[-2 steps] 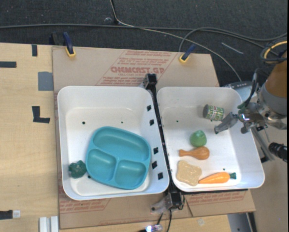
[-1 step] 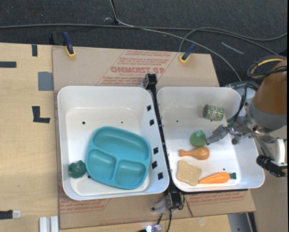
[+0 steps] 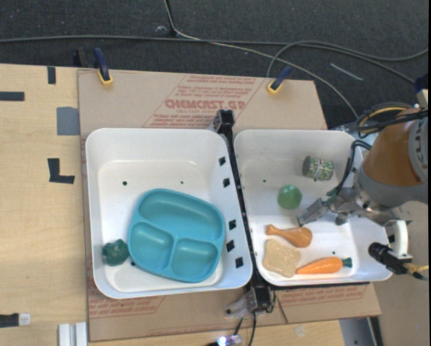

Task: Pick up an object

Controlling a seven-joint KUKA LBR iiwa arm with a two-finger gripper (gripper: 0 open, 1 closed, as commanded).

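The right bin (image 3: 345,139) holds the candidates for picking. A green ball (image 3: 290,196) sits near its middle. Just right of the ball and a little nearer, the end effector (image 3: 318,209) reaches in over the bin floor, its dark fingers pointing left toward the ball. Whether those fingers are spread or pressed together cannot be told, and nothing shows between them. Far of the end effector, a small green-patterned can (image 3: 318,168) lies on its side, apart from the ball. Near of the ball lies a tan drumstick (image 3: 290,233), its thick end to the right and its thin end to the left. Nearer still, a pale slice of bread (image 3: 281,258) rests against the bin's near wall, touching or almost touching the drumstick. Just right of the bread, an orange carrot (image 3: 321,267) with a green tip lies along the near wall.

The arm (image 3: 388,168), grey with an orange band, comes in from the right over the bin's right rim.

The left bin (image 3: 100,146) adjoins the right one along a dark divider. In it a teal tray (image 3: 176,234) with three compartments lies tilted, and a small dark green lump (image 3: 116,252) sits just left of the tray, by the left wall.

Both bins rest on a cardboard sheet (image 3: 201,99) clamped at its far edge to the worktop (image 3: 28,193). Black cables (image 3: 223,38) trail across the dark floor beyond.
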